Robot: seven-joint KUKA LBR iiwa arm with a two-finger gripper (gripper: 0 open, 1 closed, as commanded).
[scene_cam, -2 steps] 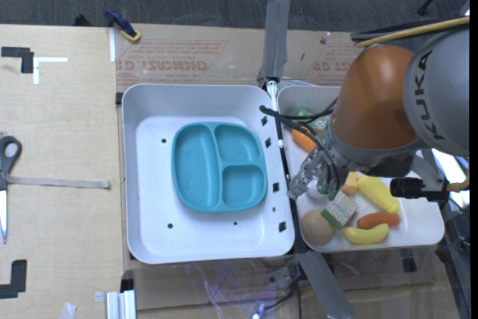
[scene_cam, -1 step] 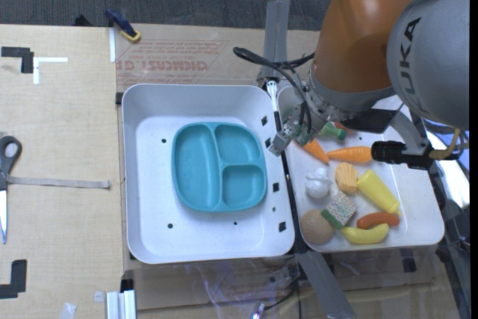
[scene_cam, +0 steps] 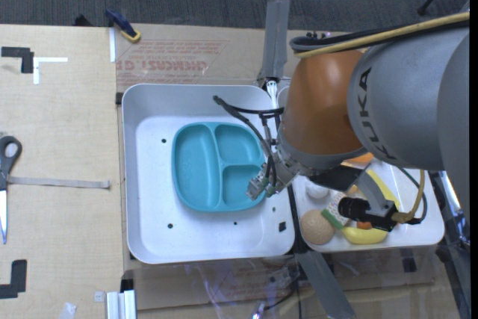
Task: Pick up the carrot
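At the bottom right of the frame, the right bin [scene_cam: 418,239] holds a banana [scene_cam: 364,235], a tan egg-shaped thing [scene_cam: 317,227] and, partly hidden under the arm, the carrot [scene_cam: 364,224] as an orange sliver. Higher up, left of it, the claw [scene_cam: 263,185] hangs over the teal plate's [scene_cam: 209,164] lower right rim in the left bin [scene_cam: 149,235]; whether it is spread I cannot tell. Judged so, the approach is not begun: next the arm must swing rightward over the carrot.
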